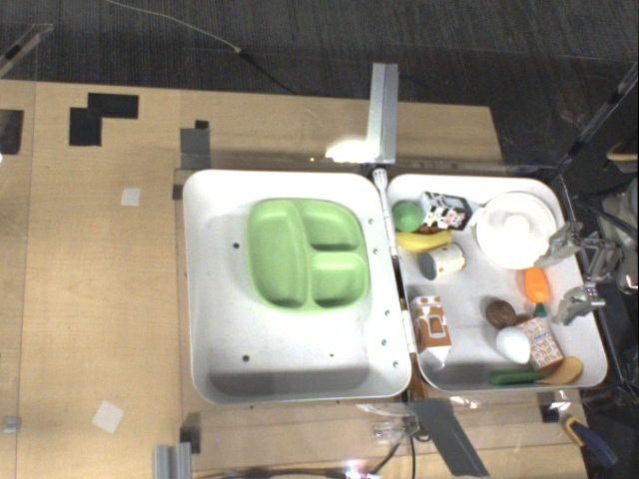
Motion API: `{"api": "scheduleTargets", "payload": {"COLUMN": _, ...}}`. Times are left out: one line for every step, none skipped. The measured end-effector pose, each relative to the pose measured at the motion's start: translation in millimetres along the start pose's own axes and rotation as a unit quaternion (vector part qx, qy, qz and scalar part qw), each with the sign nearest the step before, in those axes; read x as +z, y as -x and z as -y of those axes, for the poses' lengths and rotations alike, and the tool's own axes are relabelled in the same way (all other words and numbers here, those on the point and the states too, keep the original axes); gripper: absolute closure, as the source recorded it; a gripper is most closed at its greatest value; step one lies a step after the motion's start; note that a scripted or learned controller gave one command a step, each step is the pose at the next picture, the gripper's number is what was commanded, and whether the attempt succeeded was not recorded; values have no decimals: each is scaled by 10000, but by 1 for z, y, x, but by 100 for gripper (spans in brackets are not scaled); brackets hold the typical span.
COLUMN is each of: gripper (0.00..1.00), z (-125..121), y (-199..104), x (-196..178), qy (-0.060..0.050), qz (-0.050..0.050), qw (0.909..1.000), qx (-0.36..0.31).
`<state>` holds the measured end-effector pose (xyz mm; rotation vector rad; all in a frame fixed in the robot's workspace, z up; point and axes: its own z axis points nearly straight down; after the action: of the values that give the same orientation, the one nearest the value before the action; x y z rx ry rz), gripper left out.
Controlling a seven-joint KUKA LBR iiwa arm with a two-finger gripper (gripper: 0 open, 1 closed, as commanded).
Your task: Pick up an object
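The right white bin [597, 367] holds several small items: a green ball [406, 215], a banana [424, 239], a black-and-white pack [444, 210], a white bowl [516, 230], a white cup [445, 260], a brown-and-white carton [431, 324], an orange carrot [537, 285], a brown lump [500, 313], a white egg [513, 345] and a patterned box [543, 341]. My gripper [571, 273] hangs over that bin's right rim, open. One metal finger [562, 242] is beside the bowl, the other by the patterned box. Nothing sits between them; the carrot lies just to their left.
The left white bin [210, 367] carries a green divided plate [305, 252]. A green stick [517, 375] and a tan piece [566, 370] lie along the right bin's front wall. A metal post [383, 113] rises behind the divider between the bins.
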<state>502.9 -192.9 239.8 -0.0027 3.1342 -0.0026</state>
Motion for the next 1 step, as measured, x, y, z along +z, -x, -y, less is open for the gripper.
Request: {"api": "scheduleTargets", "payload": {"gripper": 0, "z": 3, "y": 12, "x": 139, "qy": -14, "qz": 29, "qw": 9990, "qx": -446}}
